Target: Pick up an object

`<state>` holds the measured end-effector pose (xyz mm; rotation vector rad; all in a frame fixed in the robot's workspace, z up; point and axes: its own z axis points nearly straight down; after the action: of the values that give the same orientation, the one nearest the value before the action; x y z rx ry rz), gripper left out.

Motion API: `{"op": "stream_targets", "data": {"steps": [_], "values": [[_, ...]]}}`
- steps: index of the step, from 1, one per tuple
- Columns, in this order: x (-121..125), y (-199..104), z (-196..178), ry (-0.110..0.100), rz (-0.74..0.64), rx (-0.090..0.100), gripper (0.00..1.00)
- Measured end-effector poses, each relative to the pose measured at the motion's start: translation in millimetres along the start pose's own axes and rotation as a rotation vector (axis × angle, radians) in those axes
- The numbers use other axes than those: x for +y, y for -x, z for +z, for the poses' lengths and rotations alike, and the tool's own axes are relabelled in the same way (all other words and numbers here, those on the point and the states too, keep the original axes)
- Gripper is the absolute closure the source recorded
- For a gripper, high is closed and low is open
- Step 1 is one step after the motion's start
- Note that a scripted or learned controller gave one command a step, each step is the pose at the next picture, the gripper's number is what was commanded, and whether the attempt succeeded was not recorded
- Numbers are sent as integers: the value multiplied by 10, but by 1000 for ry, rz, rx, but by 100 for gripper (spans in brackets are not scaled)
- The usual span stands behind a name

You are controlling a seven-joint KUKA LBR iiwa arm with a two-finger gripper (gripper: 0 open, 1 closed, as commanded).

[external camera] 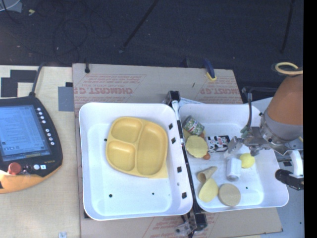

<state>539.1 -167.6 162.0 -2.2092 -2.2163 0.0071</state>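
Your gripper (241,150) hangs low over the right bin (270,198), and you cannot tell from this angle how it is set or whether it has hold of anything. Touching it or just below it lies a small yellow ball (247,160), with a white cylinder (233,167) beside that, a black-and-white carton (218,143) just to its left, then a yellow disc (196,146) and a green packet (193,127) farther left. Below it, nearer the front wall, you have a cone (207,173), a pale yellow piece (208,191) and a tan disc (229,195), while well away to its left the other bin (91,182) holds a yellow divided plate (136,145).
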Motion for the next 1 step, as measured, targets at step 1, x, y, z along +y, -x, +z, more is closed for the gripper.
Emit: {"op": "stream_targets", "data": {"steps": [1], "values": [[-106, 309, 548, 12, 2, -6, 0]]}}
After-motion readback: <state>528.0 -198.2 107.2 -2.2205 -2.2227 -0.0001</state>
